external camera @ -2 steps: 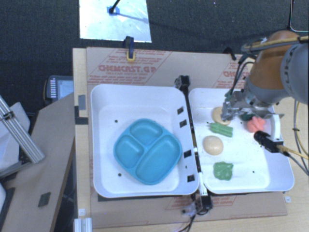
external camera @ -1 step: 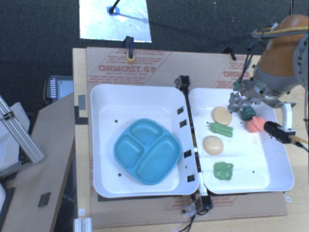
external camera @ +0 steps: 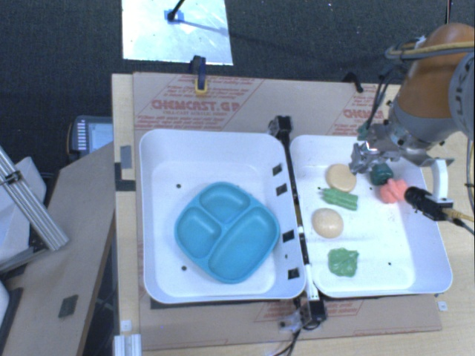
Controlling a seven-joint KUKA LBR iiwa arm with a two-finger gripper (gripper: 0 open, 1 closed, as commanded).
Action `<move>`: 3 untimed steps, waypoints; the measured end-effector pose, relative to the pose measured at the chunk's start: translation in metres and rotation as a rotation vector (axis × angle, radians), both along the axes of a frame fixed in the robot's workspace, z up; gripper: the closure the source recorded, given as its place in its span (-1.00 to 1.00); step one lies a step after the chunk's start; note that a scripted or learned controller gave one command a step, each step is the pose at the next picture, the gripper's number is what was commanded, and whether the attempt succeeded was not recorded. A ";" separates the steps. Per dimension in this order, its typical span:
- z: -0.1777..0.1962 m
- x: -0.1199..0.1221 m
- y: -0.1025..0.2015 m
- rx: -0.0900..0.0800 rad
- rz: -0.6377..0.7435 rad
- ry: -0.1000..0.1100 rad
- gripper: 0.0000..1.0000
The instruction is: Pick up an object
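Candidate objects, right bin (external camera: 427, 269): dark teal lump (external camera: 381, 173) and pink lump (external camera: 392, 191) near the far right wall; two beige rounded pieces (external camera: 341, 177) (external camera: 327, 222); green ridged bar (external camera: 339, 198); leafy green piece (external camera: 343, 261). All look like matte, soft toy food. End effector (external camera: 364, 156) low beside the teal lump; grip state cannot be told. Step judged: approach, with descent and closure next. Left bin (external camera: 159, 273): glossy blue compartment tray (external camera: 226, 231). Bench (external camera: 223, 95) board-topped.

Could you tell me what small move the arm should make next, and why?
Probably a short descent: the gripper hovers in the right bin, just above the tan round piece with a dark teal piece beside it. Nothing visibly sits between its fingers, so lowering onto one seems the natural step.
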State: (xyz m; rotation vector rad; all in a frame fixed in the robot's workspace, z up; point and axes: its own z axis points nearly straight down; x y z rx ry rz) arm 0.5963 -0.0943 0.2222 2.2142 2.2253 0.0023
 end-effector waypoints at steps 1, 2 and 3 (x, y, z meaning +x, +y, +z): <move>0.011 -0.002 0.052 0.002 0.004 0.000 1.00; 0.019 -0.004 0.108 0.002 0.004 0.001 1.00; 0.019 -0.004 0.170 0.001 0.002 0.001 1.00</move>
